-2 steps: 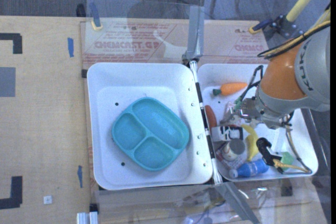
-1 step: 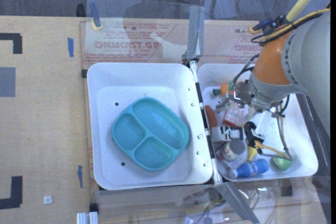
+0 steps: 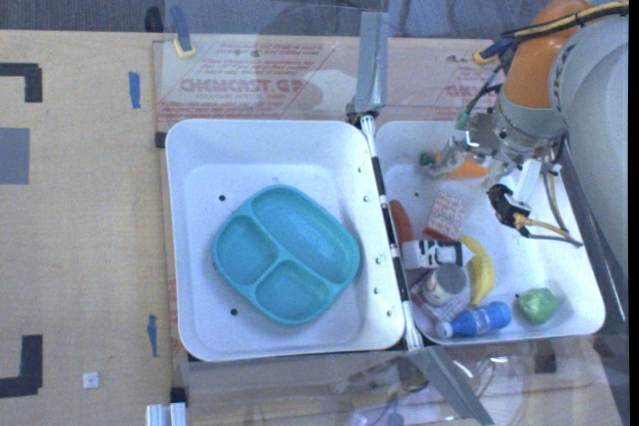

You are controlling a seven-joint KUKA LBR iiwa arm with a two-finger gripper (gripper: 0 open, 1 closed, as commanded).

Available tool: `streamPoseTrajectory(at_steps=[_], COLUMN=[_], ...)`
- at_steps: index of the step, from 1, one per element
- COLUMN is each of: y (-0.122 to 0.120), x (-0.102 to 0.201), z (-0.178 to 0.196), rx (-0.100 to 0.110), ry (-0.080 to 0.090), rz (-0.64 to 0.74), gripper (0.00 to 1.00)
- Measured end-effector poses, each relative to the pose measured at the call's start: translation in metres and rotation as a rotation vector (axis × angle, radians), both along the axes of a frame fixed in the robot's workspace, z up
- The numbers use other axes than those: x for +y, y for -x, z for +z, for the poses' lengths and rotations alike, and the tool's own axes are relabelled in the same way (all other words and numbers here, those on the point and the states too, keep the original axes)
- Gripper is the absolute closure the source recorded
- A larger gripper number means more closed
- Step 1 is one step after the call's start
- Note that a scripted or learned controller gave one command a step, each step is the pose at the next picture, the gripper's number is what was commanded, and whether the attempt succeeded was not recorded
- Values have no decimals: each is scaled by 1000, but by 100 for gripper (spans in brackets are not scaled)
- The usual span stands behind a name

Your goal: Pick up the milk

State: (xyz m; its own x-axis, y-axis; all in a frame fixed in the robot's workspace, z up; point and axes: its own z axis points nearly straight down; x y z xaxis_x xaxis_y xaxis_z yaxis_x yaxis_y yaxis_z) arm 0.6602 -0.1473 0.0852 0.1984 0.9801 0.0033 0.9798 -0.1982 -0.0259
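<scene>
Nearest the camera, along the front edge of the right bin point(image 3: 589, 314), a blue bottle point(image 3: 477, 320) is lying on its side, with a green apple point(image 3: 538, 305) just to its right. Just behind the bottle, a small round container with a grey top point(image 3: 441, 284) is sitting beside a yellow banana point(image 3: 480, 268), which is curving along its right side. Next to them, a black and white carton that I am taking for the milk point(image 3: 436, 251) is lying near the bin's left wall, and a red and white packet point(image 3: 447, 213) is lying just behind it. A thin reddish-brown stick-shaped thing point(image 3: 400, 219) is resting against the left wall.

In the left bin point(image 3: 190, 155), a teal divided plate point(image 3: 287, 254) is lying flat near the middle.

Farther back in the right bin, my pincer point(image 3: 477, 158) is hanging low over the rear corner, close to a small orange item point(image 3: 467, 170), well apart from the milk. I cannot tell how my pincer is set. My grey arm with its orange band point(image 3: 539, 65) is reaching in from the right, above the tabletop point(image 3: 80, 244).
</scene>
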Motion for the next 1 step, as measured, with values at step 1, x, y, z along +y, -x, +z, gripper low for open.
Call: streamPoseTrajectory(at_steps=[1], y=[77], x=[34], z=[2], rx=[-32], ry=[7], rz=[231], gripper=[0])
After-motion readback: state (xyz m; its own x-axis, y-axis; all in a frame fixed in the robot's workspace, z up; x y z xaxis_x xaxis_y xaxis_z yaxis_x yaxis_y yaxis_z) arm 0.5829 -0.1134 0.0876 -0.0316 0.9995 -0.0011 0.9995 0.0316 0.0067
